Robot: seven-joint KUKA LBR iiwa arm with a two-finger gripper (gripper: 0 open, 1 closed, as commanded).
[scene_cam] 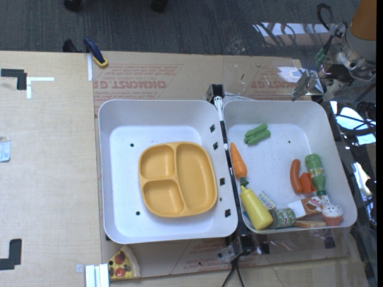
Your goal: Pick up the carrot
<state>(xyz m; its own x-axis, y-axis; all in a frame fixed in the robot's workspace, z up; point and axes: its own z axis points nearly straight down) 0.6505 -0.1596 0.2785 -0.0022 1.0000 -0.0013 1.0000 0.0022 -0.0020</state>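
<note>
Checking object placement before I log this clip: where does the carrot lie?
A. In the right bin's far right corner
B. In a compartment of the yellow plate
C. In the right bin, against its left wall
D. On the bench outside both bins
C: the carrot lies in the right bin along its left wall, just above the yellow bottle; the plate sits in the other bin.

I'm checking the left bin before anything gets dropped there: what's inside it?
The left bin holds a yellow divided plate with three compartments, all bare. Around it, white floor shows with a few small dark dots. Whatever lies beneath the plate is covered.
</note>
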